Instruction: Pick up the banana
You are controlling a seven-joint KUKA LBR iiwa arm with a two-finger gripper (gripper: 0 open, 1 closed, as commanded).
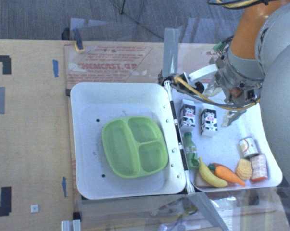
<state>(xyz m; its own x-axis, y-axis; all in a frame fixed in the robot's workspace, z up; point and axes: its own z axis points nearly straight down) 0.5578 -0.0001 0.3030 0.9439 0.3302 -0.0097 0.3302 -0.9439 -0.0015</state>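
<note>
Banana [209, 173] lies at the near edge of the right bin [231, 138], toward its left corner, long axis running diagonally from upper left to lower right, with a carrot [227, 174] touching it on the right side. Your gripper [230, 115] hangs over the far part of that same bin, so the banana sits toward the near rim and slightly left of it, well apart; whether the fingers are spread or closed you cannot tell from here, and nothing shows between them. Also in the right bin: two small milk cartons [198, 118] just below the gripper, a green bottle [189, 149] along the left wall just above the banana, a can [249, 147], a cracker [244, 169] and a red packet [258, 167]. The left bin [87, 105] holds a green divided tray [134, 146]. You will likely need to turn the wrist so the fingers close across the banana, clear of the carrot
</note>
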